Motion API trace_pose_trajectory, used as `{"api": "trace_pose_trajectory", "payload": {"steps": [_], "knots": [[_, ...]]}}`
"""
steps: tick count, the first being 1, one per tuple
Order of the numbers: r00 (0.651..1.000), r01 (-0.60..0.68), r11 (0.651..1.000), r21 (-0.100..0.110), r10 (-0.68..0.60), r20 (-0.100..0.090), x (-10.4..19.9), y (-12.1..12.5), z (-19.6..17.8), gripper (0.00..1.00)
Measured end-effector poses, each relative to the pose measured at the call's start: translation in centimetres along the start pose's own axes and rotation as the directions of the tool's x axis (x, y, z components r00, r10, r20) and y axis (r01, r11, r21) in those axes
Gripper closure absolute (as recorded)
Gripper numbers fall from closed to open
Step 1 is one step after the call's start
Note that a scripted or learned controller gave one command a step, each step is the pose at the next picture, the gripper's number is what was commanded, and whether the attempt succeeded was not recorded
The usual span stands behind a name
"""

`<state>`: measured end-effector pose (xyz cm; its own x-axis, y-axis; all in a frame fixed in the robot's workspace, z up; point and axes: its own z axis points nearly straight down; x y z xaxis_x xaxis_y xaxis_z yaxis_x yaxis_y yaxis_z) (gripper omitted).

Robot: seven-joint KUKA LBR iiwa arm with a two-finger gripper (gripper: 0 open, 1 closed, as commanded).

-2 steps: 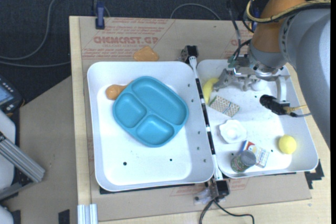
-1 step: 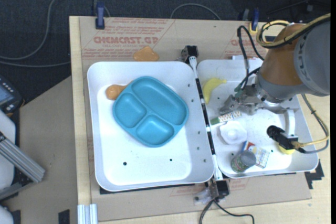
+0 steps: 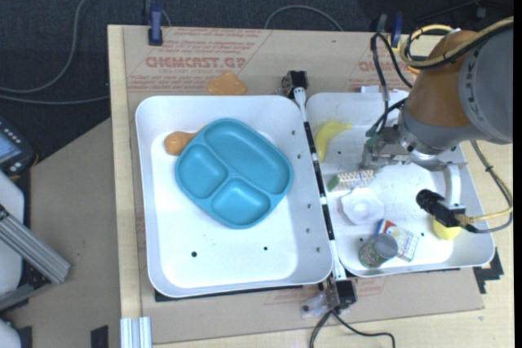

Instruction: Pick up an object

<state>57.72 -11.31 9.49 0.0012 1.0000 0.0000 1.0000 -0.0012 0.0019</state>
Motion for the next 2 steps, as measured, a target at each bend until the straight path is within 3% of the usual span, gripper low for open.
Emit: {"api": "trace_pose_trajectory", "payload": {"steps": [1,2], "knots": [[1.0,0.007,1.0,-0.009,-0.007,-0.001,5.43,-0.33,-9.6,1.0],[1.0,0.002,1.0,0.002,-0.002,0.0,5.07,-0.58,-8.97,0.0]]}}
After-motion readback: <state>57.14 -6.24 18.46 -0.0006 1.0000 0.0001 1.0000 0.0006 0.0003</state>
